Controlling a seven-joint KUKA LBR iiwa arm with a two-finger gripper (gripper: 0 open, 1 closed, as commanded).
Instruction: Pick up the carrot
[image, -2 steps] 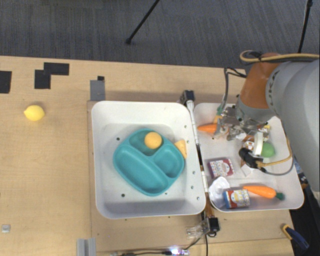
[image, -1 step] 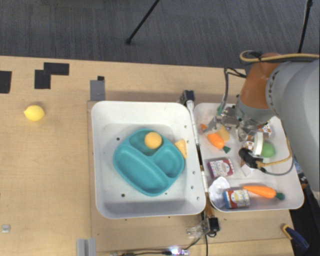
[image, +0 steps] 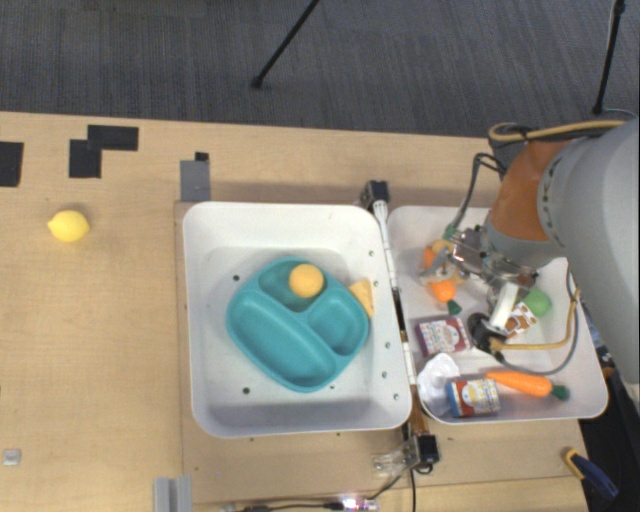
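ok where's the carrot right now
In the camera view the carrot lies in the right bin, near its front edge, just right of a small jar and below the gripper.

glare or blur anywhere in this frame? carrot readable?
Camera view: even, soft lighting, faint shadows inside the left bin; no strong glare on the white plastic. Carrot is sharp and readable near the right bin's front edge. The gripper area is cluttered and hard to resolve.

Hand (image: 470, 262) fingertips and small orange item (image: 443, 291) partly hidden among clutter
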